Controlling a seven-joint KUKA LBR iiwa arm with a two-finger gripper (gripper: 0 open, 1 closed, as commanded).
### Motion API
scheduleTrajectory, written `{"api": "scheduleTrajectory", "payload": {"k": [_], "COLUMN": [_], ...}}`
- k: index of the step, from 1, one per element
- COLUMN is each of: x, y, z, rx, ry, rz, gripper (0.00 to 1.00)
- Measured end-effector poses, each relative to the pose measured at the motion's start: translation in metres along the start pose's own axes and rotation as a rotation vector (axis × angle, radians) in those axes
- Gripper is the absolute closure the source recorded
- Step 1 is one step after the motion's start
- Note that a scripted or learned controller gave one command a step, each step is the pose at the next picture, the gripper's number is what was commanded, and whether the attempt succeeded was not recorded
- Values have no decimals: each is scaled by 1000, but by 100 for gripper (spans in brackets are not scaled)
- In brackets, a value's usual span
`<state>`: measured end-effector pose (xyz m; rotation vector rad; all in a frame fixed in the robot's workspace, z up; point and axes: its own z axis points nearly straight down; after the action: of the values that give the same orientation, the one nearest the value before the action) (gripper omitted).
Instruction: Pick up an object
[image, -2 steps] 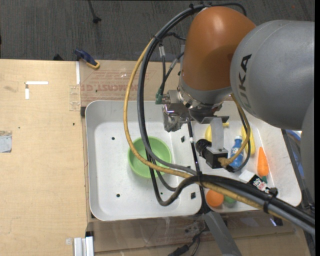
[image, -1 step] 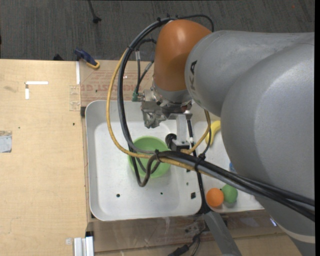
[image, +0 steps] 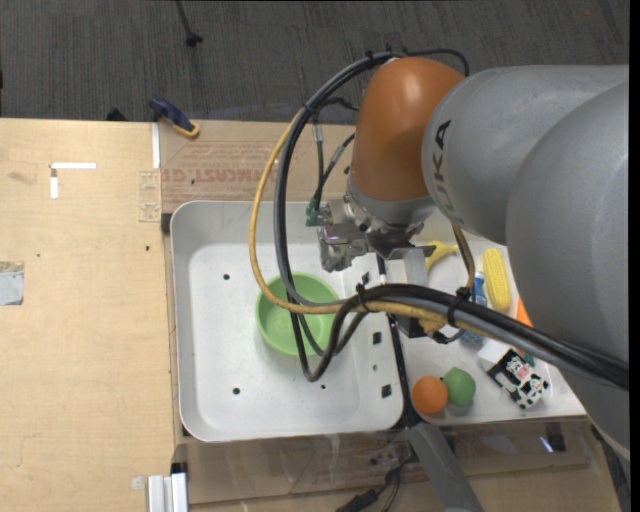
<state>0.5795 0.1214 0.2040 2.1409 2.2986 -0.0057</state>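
The grey arm with its orange band reaches in from the right and hangs over the middle of the bench. Its gripper sits low above the divide between the two bins, near the right rim of a green bowl that lies in the left bin. Cables cross in front of the bowl and the gripper. In the right bin lie an orange ball, a green round object, a yellow corn cob, a banana-like yellow piece and a black-and-white toy.
The wooden bench top spreads out to the left of the bins. A blue and yellow clamp lies at the back edge. A cardboard sheet lies behind the left bin. The arm's body covers much of the right bin.
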Motion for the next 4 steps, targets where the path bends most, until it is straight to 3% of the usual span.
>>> {"api": "scheduleTrajectory", "payload": {"k": [1,2,3,4], "x": [55,10,44,15], "y": [14,1,-24,-36], "z": [112,-3,112,-65], "rx": [-2,-3,-4,-4], "ry": [0,0,0,-1], "rz": [-272,-351,-733,-826], "gripper": [100,100,100,100]}}
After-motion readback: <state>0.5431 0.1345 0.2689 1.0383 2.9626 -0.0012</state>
